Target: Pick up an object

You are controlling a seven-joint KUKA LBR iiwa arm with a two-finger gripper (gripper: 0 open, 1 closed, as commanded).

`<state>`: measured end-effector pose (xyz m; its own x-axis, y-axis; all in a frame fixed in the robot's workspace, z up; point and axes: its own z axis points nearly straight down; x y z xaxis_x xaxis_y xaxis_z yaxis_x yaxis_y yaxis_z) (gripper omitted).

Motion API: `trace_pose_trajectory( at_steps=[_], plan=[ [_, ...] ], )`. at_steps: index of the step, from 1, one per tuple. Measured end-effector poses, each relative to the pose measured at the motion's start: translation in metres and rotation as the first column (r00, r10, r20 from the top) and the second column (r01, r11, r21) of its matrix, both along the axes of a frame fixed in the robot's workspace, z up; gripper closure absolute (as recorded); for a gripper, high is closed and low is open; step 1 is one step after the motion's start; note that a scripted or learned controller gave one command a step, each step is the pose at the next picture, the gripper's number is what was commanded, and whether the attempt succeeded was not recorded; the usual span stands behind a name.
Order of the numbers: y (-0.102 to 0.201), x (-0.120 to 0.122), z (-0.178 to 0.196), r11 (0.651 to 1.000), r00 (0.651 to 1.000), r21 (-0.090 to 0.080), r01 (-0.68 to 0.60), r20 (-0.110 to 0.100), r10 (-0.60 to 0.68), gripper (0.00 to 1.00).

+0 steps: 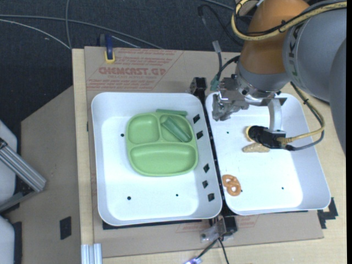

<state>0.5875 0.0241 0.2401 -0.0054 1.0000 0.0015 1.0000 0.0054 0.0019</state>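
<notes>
Nearest, a small orange-brown pretzel is lying in the right bin, close to that bin's near left corner and just beside the wall it shares with the left bin. A little farther back, a flat tan piece is resting on the floor of the right bin, about midway between its near and far edges and well apart from the pretzel.

In the left bin, a green divided plate is sitting upright near the middle, slightly toward the far edge. A darker green piece is lying in the plate's far right compartment.

Farther still, the tool is hanging over the far left corner of the right bin, close to the wall between the two bins. It is pointing down at bare bin floor, apart from the tan piece and the pretzel, and whether it is spread or pressed together cannot be told. The grey arm with its orange band is reaching in across the far right corner of the worktop.
</notes>
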Motion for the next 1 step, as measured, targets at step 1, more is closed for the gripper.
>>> trace_pose_trajectory(
  at_steps=[1],
  plan=[
    [0.0531,0.0261,-0.0175,1.0,1.0,0.0,0.0,-0.001,0.0,1.0]
  ],
)
